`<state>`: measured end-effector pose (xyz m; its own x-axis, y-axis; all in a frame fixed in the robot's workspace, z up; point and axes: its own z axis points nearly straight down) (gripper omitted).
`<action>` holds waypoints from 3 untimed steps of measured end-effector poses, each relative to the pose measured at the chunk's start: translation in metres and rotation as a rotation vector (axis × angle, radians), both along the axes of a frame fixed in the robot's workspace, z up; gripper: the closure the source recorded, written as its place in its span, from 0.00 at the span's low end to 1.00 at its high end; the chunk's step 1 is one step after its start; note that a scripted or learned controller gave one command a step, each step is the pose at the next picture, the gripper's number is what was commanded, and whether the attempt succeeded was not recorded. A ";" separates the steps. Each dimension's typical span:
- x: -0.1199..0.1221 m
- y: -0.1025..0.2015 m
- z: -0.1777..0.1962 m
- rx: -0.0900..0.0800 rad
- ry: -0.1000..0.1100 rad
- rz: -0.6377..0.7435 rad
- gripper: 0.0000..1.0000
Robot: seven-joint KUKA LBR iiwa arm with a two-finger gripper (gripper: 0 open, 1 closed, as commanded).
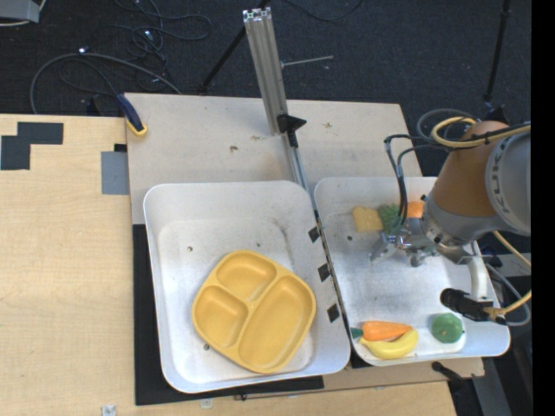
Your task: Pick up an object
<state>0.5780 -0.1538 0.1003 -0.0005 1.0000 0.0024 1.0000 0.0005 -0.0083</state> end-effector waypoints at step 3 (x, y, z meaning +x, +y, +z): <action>0.006 -0.008 0.065 -0.004 -0.011 -0.001 1.00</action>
<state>0.5838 -0.1613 0.1657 0.0001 1.0000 -0.0014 1.0000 -0.0001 0.0029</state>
